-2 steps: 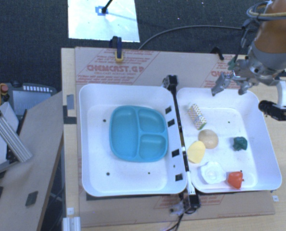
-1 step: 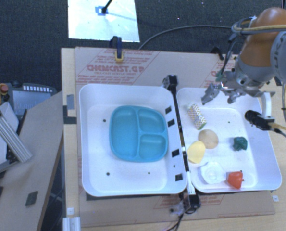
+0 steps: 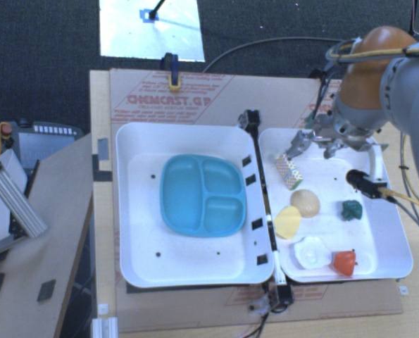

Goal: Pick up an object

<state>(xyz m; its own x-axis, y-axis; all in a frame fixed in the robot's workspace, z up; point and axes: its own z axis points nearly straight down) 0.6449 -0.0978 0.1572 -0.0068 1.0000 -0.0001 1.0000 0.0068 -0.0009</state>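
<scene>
My gripper (image 3: 315, 146) hangs over the far part of the right bin (image 3: 392, 224), its two fingers spread open with nothing between them. Just below and left of the left finger (image 3: 296, 145) lies a speckled oblong block (image 3: 288, 171). Nearer the front are a tan round piece (image 3: 305, 203), a yellow piece (image 3: 288, 222), a white piece (image 3: 310, 252), a red piece (image 3: 344, 262) and a dark green piece (image 3: 351, 209).
A blue divided plate (image 3: 202, 196) lies in the left bin (image 3: 139, 189). A black divider (image 3: 260, 189) runs between the bins. A black fitting with a yellow cable (image 3: 367, 184) hangs from the arm over the right bin.
</scene>
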